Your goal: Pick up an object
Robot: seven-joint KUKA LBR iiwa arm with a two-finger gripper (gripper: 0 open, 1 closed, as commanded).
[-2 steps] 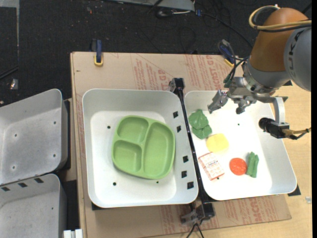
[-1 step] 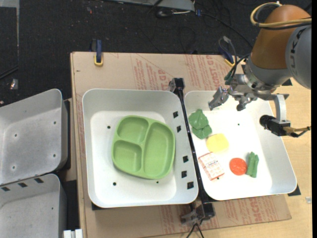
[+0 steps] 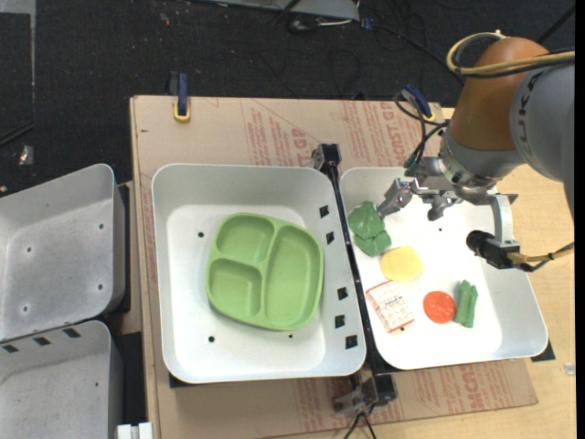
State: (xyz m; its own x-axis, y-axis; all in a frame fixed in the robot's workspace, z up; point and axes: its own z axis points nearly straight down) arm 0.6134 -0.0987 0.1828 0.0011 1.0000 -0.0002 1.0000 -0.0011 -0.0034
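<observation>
Camera view: the grey arm's two-finger gripper [image 3: 419, 198] hangs over the far part of the right white bin [image 3: 521, 332], its fingers spread apart with nothing between them. Just left of it lies a crumpled green soft object [image 3: 369, 230]. Nearer the front sit a round yellow object [image 3: 400, 263], a red-and-white packet [image 3: 390, 305], a red ball [image 3: 439, 306] and a small green vegetable-shaped toy [image 3: 467, 303]. The left white bin [image 3: 183, 337] holds a green three-compartment plastic tray [image 3: 266, 270].

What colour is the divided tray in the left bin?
Light green divided tray, clearest in the camera view.
</observation>
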